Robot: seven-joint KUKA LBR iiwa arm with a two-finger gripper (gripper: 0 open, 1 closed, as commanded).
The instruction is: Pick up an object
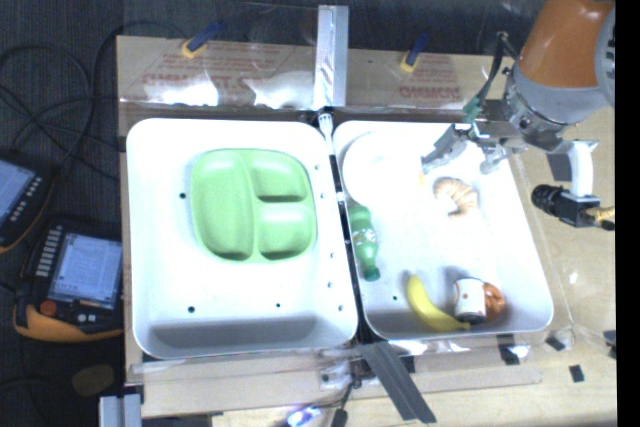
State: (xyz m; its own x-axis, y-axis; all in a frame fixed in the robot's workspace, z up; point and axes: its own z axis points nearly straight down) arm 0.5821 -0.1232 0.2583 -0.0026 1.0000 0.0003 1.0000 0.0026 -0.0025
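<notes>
Gripper point(466, 151): fingers spread apart, nothing between them, poised at the right bin's point(530, 245) far end.
Croissant point(457, 192): lying just near of the fingers.
Banana point(432, 307): near edge, beside a small can point(470, 299).
Green bottle point(362, 240): left wall.
Left bin point(160, 305): green tray point(252, 202).

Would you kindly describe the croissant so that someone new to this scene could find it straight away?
Look at the right-hand white bin, the one the arm reaches over. In its upper half, just below the pincer, lies the croissant, a small curled pastry. It is pale orange-brown and lies alone, whereas the yellow banana and green bottle lie lower down.
</notes>
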